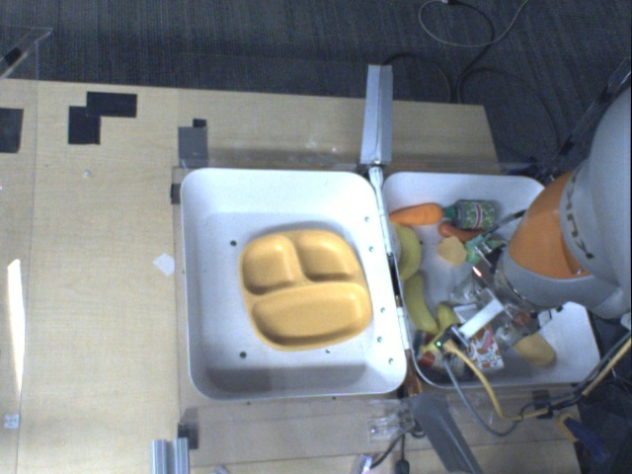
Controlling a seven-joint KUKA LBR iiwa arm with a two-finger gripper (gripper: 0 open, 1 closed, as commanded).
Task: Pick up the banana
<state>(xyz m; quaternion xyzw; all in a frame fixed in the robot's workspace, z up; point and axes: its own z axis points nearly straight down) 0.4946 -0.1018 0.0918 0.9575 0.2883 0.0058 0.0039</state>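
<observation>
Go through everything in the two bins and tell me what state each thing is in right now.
banana: lying flat in the right bin, along its left wall, not held
carrot: lying flat at the right bin's far left corner
green bottle: on its side beside the carrot
yellow divided tray: right side up in the left bin
arm: reaching over the right bin

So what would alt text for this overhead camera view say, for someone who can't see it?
A grey and orange robot arm reaches from the right into the right bin, its gripper low beside a banana among a carrot and other small items. The left bin holds a yellow divided tray.
</observation>
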